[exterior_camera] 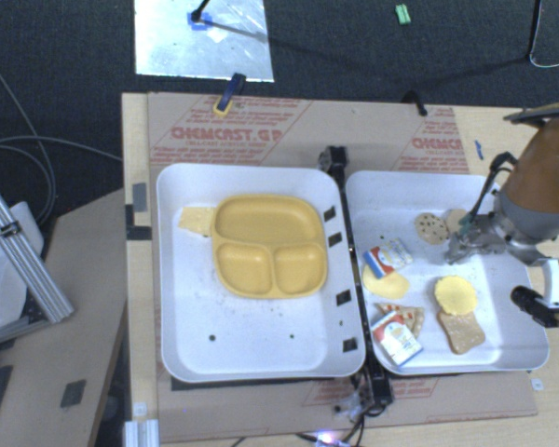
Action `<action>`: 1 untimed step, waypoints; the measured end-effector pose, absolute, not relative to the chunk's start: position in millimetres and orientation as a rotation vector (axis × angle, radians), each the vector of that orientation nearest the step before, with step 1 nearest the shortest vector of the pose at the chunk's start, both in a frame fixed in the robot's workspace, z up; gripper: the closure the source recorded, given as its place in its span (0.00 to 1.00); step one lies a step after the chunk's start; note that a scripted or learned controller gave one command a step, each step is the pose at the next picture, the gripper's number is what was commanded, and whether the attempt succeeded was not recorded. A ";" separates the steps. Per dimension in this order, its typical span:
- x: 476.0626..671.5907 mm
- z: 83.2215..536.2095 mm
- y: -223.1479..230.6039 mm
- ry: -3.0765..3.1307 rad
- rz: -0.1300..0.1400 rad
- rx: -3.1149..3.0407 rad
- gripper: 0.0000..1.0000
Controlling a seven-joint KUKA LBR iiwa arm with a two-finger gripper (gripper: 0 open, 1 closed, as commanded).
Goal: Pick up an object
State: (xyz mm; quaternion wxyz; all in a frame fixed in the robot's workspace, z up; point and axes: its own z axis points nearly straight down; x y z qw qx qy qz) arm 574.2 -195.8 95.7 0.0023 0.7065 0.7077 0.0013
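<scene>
Over the right white shallow bin [531,347], near its far right side, the gripper [466,247] hangs low at the end of the grey arm with orange band [542,180]. Can't tell the fingers' state; they blur into a grey lump. Nothing visibly pinched. Nearest items: round chocolate-chip cookie [431,226] just left of the tip, a pale item beside it partly hidden by the gripper, round yellow disc [456,294] just below, toast-shaped brown slice [461,331] below that. Red-white-blue packets [385,259] and [398,332] lie further left, a pale yellow chip-shaped piece [386,286] between them. Left white bin [182,343] holds a yellow three-compartment tray [265,245] covering part of a pale yellow flat piece [196,220]. Arm cut off at the right.
</scene>
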 end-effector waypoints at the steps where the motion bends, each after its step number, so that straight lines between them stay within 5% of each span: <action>1: 574.1 95.3 -195.7 2.220 0.004 2.217 0.00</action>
